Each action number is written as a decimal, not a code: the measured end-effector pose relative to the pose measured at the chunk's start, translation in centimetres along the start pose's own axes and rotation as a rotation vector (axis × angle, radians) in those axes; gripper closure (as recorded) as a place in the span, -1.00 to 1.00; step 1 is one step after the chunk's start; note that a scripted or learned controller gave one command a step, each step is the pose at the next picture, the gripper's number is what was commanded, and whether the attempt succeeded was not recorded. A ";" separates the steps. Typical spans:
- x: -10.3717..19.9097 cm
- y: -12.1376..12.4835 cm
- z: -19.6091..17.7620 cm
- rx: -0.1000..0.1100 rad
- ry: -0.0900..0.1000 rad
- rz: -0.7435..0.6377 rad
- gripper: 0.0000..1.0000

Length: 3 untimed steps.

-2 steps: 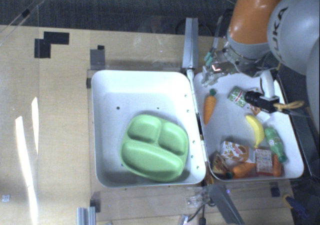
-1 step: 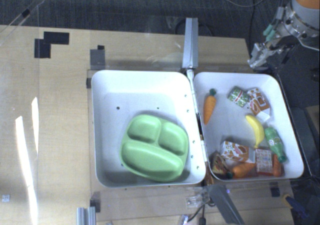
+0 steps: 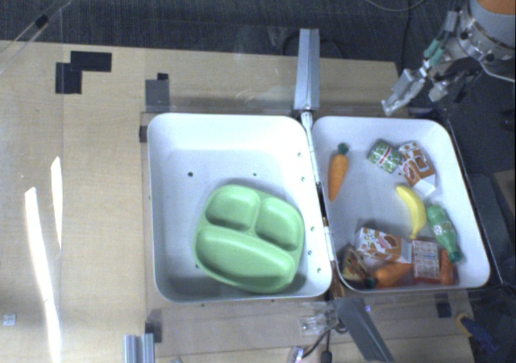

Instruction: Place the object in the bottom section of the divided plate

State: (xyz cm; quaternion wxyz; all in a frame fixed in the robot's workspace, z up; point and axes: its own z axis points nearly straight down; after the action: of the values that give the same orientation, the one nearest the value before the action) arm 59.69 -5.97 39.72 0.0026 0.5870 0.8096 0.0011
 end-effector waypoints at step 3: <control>4.5 4.4 -3.9 -0.005 -0.002 -1.346 -1.00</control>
State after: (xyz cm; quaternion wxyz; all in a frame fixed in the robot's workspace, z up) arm 62.41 -0.30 43.65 0.0050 -0.0455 0.9990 0.0005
